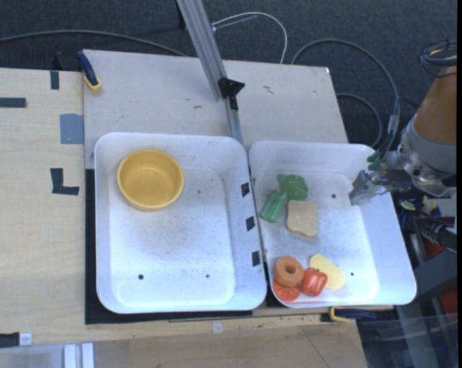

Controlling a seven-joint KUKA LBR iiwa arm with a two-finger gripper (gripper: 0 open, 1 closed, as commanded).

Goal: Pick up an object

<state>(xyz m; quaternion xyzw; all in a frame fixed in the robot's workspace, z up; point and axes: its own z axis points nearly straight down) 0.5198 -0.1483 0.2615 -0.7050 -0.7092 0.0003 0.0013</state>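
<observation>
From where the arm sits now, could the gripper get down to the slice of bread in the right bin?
Probably yes. The gripper hangs at the right bin's right side, and the bread lies flat with bare floor between them. Only the green vegetable crowds its left edge.

yellow bowl [150, 179], green veg [283, 195], tan bread [302, 218], orange donut [289, 270], red pepper [313, 282]; white speckled bins [169, 282].
</observation>
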